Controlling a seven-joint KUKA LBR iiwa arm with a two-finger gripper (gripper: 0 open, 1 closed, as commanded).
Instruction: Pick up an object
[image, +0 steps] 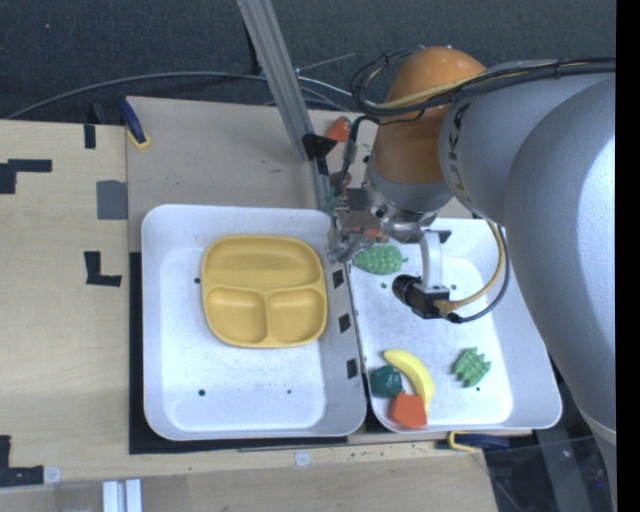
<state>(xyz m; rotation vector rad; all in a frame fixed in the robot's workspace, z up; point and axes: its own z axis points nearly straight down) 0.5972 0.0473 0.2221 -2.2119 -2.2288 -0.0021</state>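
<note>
We see the end effector (352, 232) low at the far left corner of the right bin (500, 400), just above the divide between the two bins; its fingers are lost in clutter and shadow there, so we cannot tell how they stand or whether anything sits between them. Just beside it, to its right, lies a pale green knobbly object (378, 260), close to the tool but not visibly clasped.

Starting from the near edge of the right bin, we find an orange-red block (408, 410) touching a dark teal piece (385, 380), with a yellow banana (410, 372) curving over both. Near them, toward the right, rests a small green ridged toy (470, 366), apart from the rest.

In the left bin (170, 400), a yellow divided plate (264, 290) lies flat in the far half.

Farther back, the grey arm with its orange band (420, 110) looms over the right bin, and the wooden desk (60, 330) extends to the left.
</note>
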